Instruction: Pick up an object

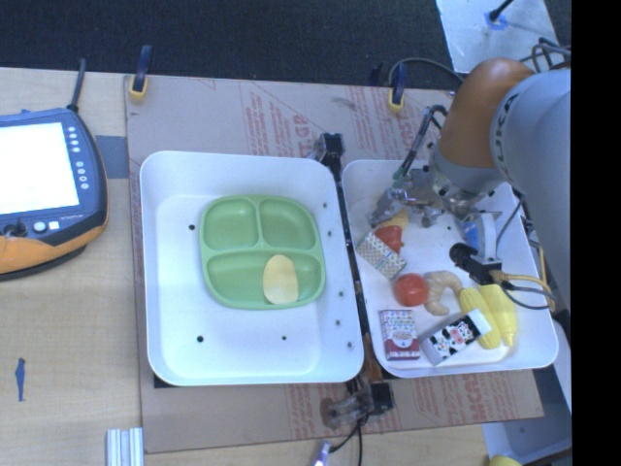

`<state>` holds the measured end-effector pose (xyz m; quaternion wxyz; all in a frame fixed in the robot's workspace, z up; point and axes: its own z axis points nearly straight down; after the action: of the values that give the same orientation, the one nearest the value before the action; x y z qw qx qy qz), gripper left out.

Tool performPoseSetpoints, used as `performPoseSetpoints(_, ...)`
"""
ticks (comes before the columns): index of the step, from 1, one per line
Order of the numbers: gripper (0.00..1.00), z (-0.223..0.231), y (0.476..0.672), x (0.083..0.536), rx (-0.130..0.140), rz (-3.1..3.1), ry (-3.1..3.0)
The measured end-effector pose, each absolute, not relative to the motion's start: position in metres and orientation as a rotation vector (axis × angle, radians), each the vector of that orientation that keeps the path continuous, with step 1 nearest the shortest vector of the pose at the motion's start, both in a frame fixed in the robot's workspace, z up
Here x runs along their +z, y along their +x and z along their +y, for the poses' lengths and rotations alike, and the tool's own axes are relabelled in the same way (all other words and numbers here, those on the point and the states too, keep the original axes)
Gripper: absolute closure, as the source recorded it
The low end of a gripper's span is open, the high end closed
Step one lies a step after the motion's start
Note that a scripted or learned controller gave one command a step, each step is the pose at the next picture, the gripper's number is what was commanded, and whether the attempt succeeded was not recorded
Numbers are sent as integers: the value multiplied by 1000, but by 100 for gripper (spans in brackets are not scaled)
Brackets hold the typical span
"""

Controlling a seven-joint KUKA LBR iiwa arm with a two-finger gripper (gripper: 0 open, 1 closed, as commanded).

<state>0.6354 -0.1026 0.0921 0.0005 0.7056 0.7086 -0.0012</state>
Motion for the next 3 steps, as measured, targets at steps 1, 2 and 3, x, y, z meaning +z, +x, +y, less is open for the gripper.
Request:
performPoseSetpoints(1, 0, -102, 638, 92, -4, 2227, 2213)
performPoseSetpoints(2, 0, -94, 629, 92, -7, 2230, 2217)
performPoseSetpoints(3, 0, -104, 633, 92, -4, 2226, 2217)
